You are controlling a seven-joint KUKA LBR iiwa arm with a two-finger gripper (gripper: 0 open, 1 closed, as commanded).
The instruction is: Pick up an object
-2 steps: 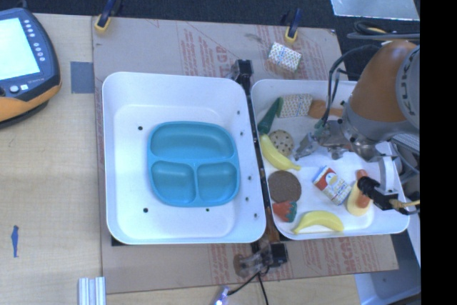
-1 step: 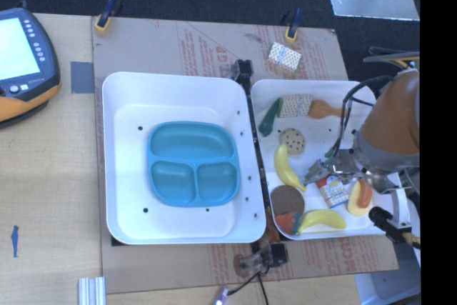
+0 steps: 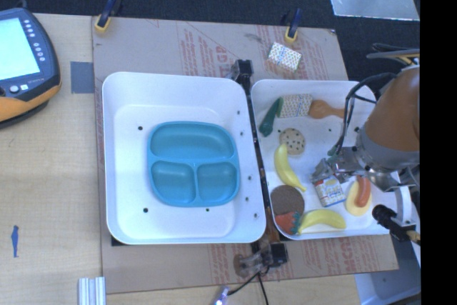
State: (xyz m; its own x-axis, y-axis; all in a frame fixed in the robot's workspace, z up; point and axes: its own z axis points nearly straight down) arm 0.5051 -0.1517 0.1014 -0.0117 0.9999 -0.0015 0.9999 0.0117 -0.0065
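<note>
My gripper (image 3: pixel 327 171) hangs low in the right bin (image 3: pixel 312 88), towards its right side. Just under it lies a small red and white packet (image 3: pixel 330 192), touching or nearly touching it. To its left lies a yellow banana (image 3: pixel 285 166). A second banana (image 3: pixel 323 220) rests by the bin's front wall. A hot dog (image 3: pixel 360 195) sits to the packet's right. Further in the bin are a brown disc (image 3: pixel 287 199), a speckled cookie (image 3: pixel 291 141), a green item (image 3: pixel 270 116), a pale sponge (image 3: pixel 294 106) and a wooden spoon (image 3: pixel 325 109).
The left bin (image 3: pixel 125 93) holds a blue divided plate (image 3: pixel 193 162). A small patterned block (image 3: pixel 284 56) lies on the cardboard behind the right bin. A control pendant (image 3: pixel 21 61) sits at the bench's far left. The arm's orange band (image 3: pixel 396 111) overhangs the bin's right edge.
</note>
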